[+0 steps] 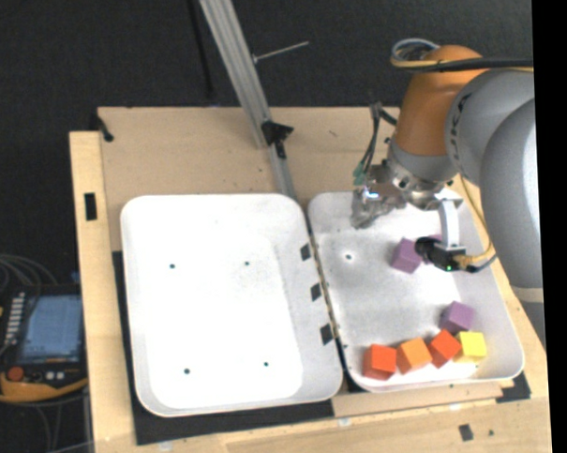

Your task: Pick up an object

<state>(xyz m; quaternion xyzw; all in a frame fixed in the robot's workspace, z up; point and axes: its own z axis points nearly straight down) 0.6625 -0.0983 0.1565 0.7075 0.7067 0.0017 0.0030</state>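
Your gripper (365, 208) hangs over the far left corner of the right bin (361, 293), and nothing is visible between it and the bin floor. Whether it is spread or closed, you cannot tell from this angle, because the wrist covers it.

The things to pick are elsewhere in this bin. A purple block (406, 256) lies alone near the middle, just beside the black part on the wrist cable. Another purple block (457, 316) sits near the front right. Along the front wall you have a row: red block (380, 360), orange block (414, 354), a second red block (444, 346) and yellow block (472, 344), touching each other.

I think the lone purple block is the best target, since it has free space on its sides. Center over it before you descend, and check that the cable does not push it.
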